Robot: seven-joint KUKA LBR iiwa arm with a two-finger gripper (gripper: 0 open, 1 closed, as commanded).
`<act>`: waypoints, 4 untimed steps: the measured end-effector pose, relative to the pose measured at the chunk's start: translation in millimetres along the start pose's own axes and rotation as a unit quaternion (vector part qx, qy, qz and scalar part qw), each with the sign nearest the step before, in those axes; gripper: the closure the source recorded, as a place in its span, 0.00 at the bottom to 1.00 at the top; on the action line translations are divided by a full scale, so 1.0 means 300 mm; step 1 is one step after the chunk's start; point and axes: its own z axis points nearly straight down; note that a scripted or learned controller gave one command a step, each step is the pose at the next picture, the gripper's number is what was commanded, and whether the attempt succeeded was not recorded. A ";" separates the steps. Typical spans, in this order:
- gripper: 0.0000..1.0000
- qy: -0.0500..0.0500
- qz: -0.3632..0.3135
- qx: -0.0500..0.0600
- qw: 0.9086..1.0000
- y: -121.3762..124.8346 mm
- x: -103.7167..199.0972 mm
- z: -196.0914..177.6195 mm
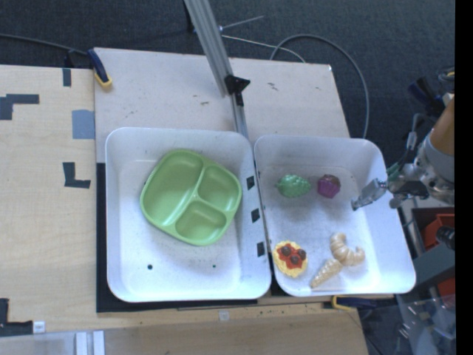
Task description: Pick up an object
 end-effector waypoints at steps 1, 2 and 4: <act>0.00 0.000 0.000 0.000 1.000 0.000 0.000 0.000; 0.00 0.001 0.001 0.003 1.000 -0.016 0.000 0.213; 0.00 -0.001 0.000 -0.001 1.000 -0.031 0.000 0.419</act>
